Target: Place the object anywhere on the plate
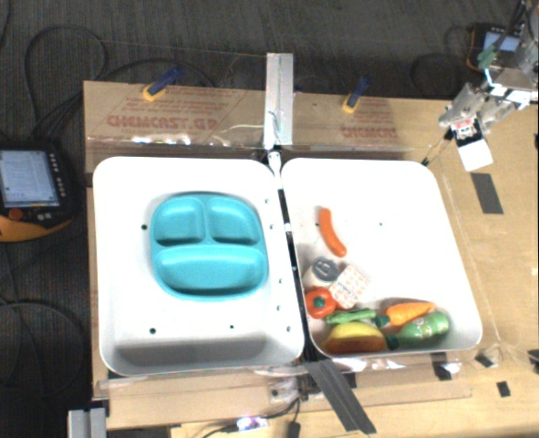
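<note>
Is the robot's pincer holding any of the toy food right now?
No. The pincer is up beyond the right bin's far corner with nothing between its fingers. The toy food lies in that bin.

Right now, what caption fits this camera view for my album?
Blue plate waits in the left bin; toy foods crowd the right bin.

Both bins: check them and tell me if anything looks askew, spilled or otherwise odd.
Nothing looks spilled or damaged. The plate sits flat in the left bin. In the right bin, the toy food is heaped in the near corner, with one orange piece lying apart.
</note>
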